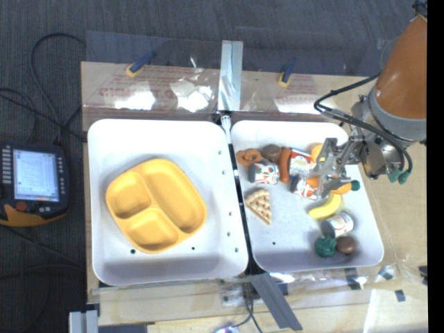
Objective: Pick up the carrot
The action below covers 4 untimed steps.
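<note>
since the gripper [326, 171] hangs low in the right bin [277, 252], it looks set to grab; fingers' gap unreadable. carrot [330, 183] lies just under it, beside the banana [326, 207], crowded.

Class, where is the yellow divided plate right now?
The yellow divided plate lies in the left white bin, across the divider from the waffle slice.

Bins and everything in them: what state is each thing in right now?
Left bin: holds a yellow tray.
Yellow tray: upright, compartments bare.
Right bin: holds a pile of toy food.
Carrot: lying in the right bin, under the end effector.
End effector: down among the food, grip unclear.
Banana: lying flat.
Waffle slice: lying flat, apart from the pile.
Handheld screen: lit.
</note>
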Each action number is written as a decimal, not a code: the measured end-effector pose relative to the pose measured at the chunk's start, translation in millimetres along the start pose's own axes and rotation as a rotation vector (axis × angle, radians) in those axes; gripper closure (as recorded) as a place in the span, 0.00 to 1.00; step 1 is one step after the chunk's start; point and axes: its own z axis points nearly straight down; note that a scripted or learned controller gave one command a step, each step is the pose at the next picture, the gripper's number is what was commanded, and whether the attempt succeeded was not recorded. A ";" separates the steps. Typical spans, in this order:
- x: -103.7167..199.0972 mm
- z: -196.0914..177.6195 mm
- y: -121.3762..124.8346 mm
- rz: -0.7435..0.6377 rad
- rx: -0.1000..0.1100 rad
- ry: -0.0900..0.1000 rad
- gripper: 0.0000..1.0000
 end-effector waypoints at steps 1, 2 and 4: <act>5.2 175.6 -67.9 -0.122 -0.005 0.015 1.00; 1.1 161.4 -67.2 -0.125 0.000 0.003 1.00; -13.4 164.9 15.1 -0.321 -0.003 -0.002 1.00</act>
